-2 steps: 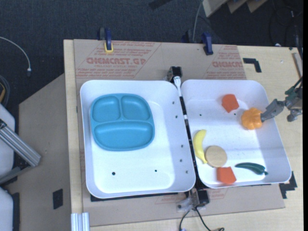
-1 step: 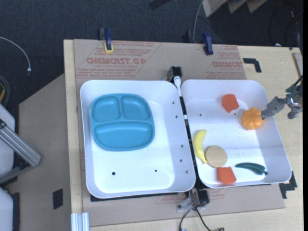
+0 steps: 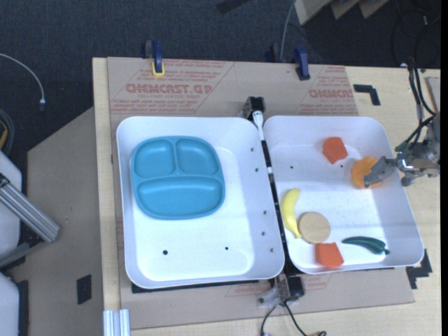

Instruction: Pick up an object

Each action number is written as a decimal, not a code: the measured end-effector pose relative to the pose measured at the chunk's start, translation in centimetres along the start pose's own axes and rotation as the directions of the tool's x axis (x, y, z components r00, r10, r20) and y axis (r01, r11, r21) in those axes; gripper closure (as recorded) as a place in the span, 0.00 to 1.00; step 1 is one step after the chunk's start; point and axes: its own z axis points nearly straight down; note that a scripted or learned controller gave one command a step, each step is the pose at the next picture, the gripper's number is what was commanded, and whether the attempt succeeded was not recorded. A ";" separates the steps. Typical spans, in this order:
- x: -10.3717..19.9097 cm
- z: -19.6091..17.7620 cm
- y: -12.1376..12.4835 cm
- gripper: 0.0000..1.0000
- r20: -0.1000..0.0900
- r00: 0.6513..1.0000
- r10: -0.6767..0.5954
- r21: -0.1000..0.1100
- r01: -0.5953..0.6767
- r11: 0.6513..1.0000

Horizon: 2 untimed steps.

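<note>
A: We see 2 white bins on the bench. The left bin (image 3: 192,264) holds a blue divided plate (image 3: 179,176), lying flat toward its far left.

B: And the gripper (image 3: 381,169)?

A: It comes in from the right edge, over the right bin (image 3: 392,222), at its far right side. We see a grey finger (image 3: 383,165) lying against an orange rounded object (image 3: 363,173). The object sits just left of the gripper, touching it or nearly so.

B: Held?

A: We cannot tell. The gripper is small and blurred here, so we cannot tell its state, and we do not see the object clearly between 2 fingers.

B: Other items in the right bin?

A: An orange-red block (image 3: 334,150) at the far middle, just left of the orange rounded object. A yellow banana (image 3: 290,213) along the left wall, with a tan round disc (image 3: 313,227) touching its right side. A second orange-red block (image 3: 329,255) just near of the disc, at the near wall. A dark green pepper (image 3: 365,244) lies right of that block, along the near edge.

B: Distance from gripper?

A: Banana, disc, near block and pepper are well apart from it.
</note>
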 end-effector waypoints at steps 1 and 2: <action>0.6 6.2 -0.5 0.00 -0.001 1.000 0.000 0.003 0.000 1.000; 0.7 11.1 -0.5 0.00 -0.001 1.000 0.000 0.001 0.000 1.000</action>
